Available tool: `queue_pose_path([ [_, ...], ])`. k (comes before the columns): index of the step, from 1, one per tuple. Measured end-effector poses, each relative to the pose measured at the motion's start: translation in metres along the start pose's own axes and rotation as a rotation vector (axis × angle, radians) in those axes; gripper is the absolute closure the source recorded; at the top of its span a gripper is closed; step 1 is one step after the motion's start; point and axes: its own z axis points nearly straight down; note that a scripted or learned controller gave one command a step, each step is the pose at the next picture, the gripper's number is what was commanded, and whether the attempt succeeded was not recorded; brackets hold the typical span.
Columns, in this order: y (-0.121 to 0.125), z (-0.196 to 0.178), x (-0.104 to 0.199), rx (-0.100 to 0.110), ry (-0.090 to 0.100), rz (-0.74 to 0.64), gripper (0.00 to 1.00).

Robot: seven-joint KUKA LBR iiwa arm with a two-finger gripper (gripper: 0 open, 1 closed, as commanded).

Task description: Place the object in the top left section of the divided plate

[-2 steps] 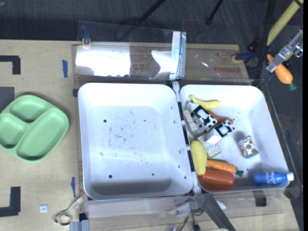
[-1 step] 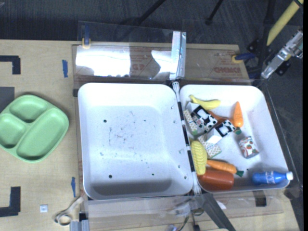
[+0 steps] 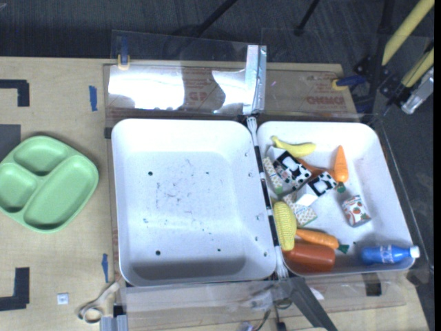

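We see a pale wooden bench (image 3: pixel 62 95) marked with black tape corners and small blue tape strips, with dark floor behind it. At the far left the green divided plate (image 3: pixel 48 183) rests directly on the wood, well apart from the toys; its top left section (image 3: pixel 43 153) holds nothing.

Next comes the left bin (image 3: pixel 186 198), its white floor only scuffed and speckled. A clear plastic sheet (image 3: pixel 179 81) stands behind it, catching glare.

The right bin (image 3: pixel 386 185), touching the first along their shared rim, holds all the loose items. A yellow banana (image 3: pixel 293 145) lies at its far side and an orange carrot (image 3: pixel 340 163) stands near it. A black-and-white checkered piece (image 3: pixel 293 171) sits between them, and a small carton (image 3: pixel 355 210) lies just right of centre. An ear of corn (image 3: pixel 284 223) runs along the left wall, with a second carrot (image 3: pixel 317 238) and a red piece (image 3: pixel 311 255) at the near edge. A blue bottle (image 3: pixel 386 254) lies on its side in the near right corner.

We cannot tell which of these is the object to be placed. We also cannot tell the gripper's state, nor how it stands relative to the toys. A yellow bar (image 3: pixel 411 12) slants across the dark top right corner.
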Motion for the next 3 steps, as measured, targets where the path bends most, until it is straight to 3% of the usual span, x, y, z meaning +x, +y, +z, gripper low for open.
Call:
queue_pose_path([
  [1,0.018,-0.031,0.035,0.000,0.000,0.188,0.00],
  [2,0.088,0.013,0.036,0.003,0.003,0.322,0.00],
  [3,0.114,-0.031,0.057,0.002,0.001,0.603,0.00],
])
